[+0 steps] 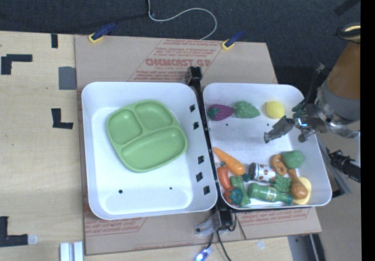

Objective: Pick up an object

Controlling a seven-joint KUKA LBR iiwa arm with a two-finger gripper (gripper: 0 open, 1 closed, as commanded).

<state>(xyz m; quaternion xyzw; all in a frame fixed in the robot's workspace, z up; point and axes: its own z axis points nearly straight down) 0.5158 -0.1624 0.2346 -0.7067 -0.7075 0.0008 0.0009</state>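
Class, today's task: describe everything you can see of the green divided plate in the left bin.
The green divided plate is light green, smooth and matte, seemingly plastic, with rounded corners. Raised ridges split it into three compartments: two smaller ones at the far side and one long one nearer the camera. Nothing lies in them. It lies flat, turned slightly askew, on the floor of the left bin, towards its far half, apart from the walls. Nothing else touches it.

The arm (345,87) runs off the right edge. The heap of toy food (263,183) overlaps at the right bin's (246,87) near end, pieces too tangled to name. The gripper's (280,129) grip can't be read.
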